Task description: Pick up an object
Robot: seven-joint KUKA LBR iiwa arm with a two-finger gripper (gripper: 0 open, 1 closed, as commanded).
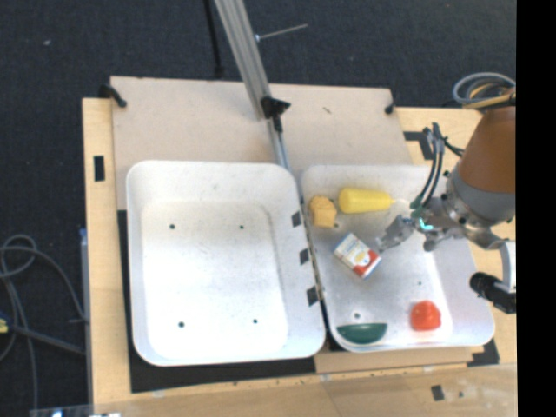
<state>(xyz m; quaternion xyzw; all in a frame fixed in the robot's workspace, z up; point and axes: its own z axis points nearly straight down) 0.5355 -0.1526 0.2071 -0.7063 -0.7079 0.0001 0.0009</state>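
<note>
Arm over the right-hand bin, five things inside

No brand or lettering readable anywhere; red and white print on the small carton [357, 255], too blurred to make out

Counted: two white bins, side by side at the middle of the frame. Left bin [152, 233] with only dark specks on its floor. Right bin [460, 315] with five things: one yellow banana-shaped piece [364, 201] near its upper edge, one small tan lump [322, 211] just left of that, close to the wall between the bins, one red and white carton tilted near the centre, one red ball-like piece [425, 316] toward the lower right, one dark green bowl-shaped piece [362, 331] at the lower rim

One grey arm with an orange band [491, 150], entering from the right edge of the frame. Claw [401, 230] low over the right bin, just right of the carton and below the yellow piece; nothing visibly between its tips; open or closed, cannot tell from this angle

Bins on a pale wooden board [200, 120] over a light wooden bench top. One slanted metal rail [243, 42] from the top of the frame down to the gap between the bins. Dark carpet [87, 24] all around, loose grey cables [26, 268] at the lower left, a coil of cable [482, 85] at the upper right
</note>
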